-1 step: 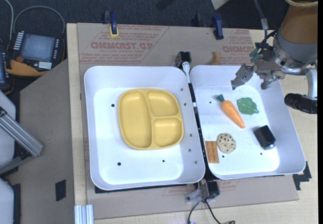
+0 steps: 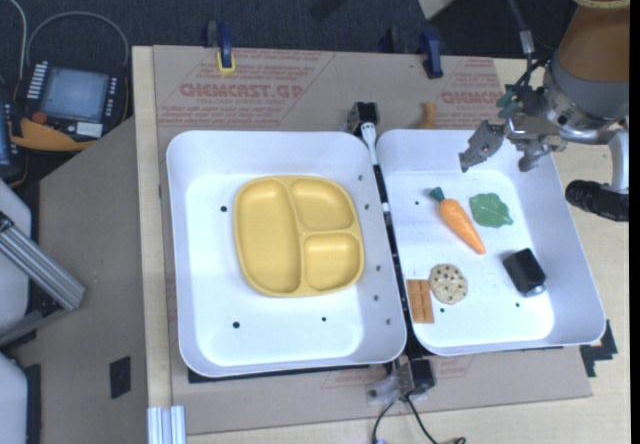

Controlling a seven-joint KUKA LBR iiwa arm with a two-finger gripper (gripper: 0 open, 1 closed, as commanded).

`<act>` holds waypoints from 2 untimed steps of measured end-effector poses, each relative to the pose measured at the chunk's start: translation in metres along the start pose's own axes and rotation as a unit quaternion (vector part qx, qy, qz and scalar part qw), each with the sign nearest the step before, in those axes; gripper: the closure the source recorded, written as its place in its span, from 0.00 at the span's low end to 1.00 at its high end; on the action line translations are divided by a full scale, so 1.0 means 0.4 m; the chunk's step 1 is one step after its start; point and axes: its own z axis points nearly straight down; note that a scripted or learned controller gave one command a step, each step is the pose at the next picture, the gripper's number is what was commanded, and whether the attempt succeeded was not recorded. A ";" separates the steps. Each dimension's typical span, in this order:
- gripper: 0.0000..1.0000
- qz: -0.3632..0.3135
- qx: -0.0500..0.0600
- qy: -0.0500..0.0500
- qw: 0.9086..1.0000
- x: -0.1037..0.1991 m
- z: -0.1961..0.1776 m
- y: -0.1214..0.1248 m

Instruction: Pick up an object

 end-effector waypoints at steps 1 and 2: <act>0.00 0.000 0.004 0.001 1.000 0.004 0.158 -0.012; 0.00 0.000 0.004 0.001 1.000 -0.005 0.271 -0.025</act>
